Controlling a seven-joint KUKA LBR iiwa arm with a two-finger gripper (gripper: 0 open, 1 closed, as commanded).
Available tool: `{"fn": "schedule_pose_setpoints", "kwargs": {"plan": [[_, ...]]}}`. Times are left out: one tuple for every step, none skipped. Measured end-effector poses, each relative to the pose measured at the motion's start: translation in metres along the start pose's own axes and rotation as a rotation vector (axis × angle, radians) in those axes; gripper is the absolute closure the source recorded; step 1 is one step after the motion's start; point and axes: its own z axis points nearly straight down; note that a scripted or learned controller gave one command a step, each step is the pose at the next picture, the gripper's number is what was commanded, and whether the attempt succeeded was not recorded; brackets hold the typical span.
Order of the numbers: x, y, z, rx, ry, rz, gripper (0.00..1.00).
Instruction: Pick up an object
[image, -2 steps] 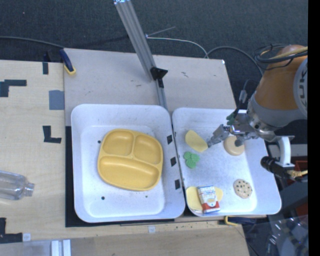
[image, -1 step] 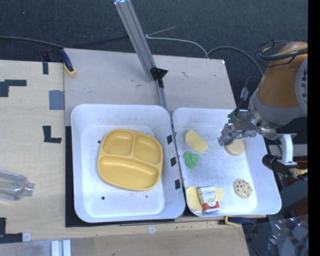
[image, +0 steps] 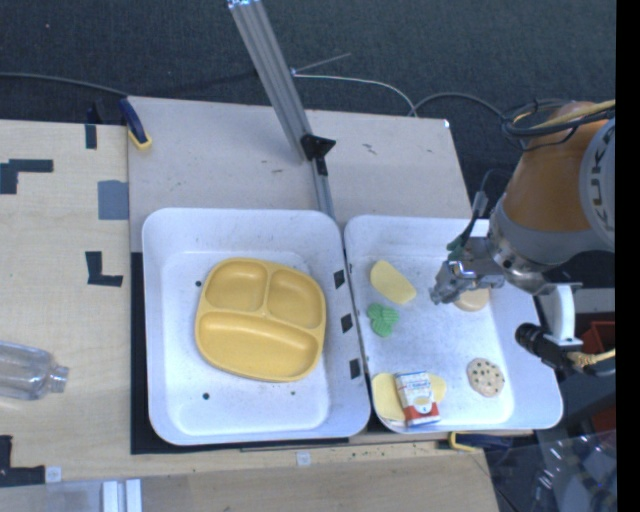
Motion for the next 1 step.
{"fn": "schedule_pose_setpoints", "kwargs": {"plan": [[0.0122,0.0245,0.0839,0.004,0.001,-0.003,1.0]]}}
